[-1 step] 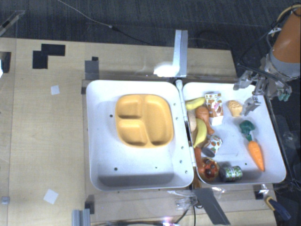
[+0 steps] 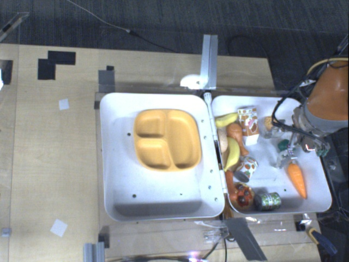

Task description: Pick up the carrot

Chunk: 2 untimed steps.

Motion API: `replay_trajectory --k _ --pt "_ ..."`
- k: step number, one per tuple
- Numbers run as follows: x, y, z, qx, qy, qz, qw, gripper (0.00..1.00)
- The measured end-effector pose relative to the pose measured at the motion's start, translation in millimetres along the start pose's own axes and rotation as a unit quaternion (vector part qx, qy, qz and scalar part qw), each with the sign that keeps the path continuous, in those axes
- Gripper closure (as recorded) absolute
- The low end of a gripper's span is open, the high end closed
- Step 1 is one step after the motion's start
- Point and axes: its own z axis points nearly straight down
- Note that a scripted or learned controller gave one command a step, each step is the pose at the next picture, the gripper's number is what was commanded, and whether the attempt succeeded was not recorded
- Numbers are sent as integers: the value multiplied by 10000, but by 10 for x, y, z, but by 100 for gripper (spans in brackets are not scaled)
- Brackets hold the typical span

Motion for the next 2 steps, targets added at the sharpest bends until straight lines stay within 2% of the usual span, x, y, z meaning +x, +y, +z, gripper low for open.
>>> replay_trajectory --k 1,2 --pt "-36 17 -131 11 -42 -40 10000 100" --pt "420 206 -102 -24 37 -1160 9932 100"
